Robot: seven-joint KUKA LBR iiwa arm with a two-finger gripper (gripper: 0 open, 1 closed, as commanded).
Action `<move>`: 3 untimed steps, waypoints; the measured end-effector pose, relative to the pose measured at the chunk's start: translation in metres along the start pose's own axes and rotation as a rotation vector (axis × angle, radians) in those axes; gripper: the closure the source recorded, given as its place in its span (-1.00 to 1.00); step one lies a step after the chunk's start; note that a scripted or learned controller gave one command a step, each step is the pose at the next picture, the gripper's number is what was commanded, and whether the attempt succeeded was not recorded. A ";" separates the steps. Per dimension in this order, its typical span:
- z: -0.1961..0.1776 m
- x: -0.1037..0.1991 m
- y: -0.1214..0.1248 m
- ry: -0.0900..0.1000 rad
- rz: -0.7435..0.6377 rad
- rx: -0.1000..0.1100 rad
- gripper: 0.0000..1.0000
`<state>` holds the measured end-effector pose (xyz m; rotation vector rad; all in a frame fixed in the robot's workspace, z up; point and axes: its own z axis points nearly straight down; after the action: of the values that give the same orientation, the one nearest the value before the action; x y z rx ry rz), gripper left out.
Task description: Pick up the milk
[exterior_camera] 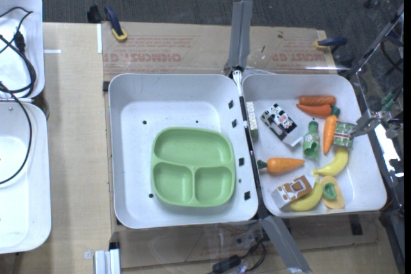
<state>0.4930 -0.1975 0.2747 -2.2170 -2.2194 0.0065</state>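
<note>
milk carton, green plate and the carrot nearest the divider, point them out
milk carton (279, 120), camera view, on its black-and-white cow-patterned face
green plate (192, 167), camera view, on the ridge between its compartments
carrot (284, 165), camera view, middle of its orange body

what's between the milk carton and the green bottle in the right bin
In the camera view, bare white bin floor lies between the milk carton and the green bottle; nothing sits in the gap.

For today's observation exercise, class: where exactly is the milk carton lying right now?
The milk carton, cow-patterned, lies in the upper left part of the right bin, just right of the divider, with the green bottle to its right and a carrot below it.
</note>
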 end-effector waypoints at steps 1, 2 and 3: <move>0.084 0.080 0.053 0.000 0.013 0.001 -1.00; 0.086 0.151 0.146 -0.002 -0.130 -0.001 -1.00; 0.152 0.097 0.131 -0.001 -0.129 0.000 -1.00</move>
<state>0.6230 -0.0999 0.1224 -2.0696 -2.3576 0.0073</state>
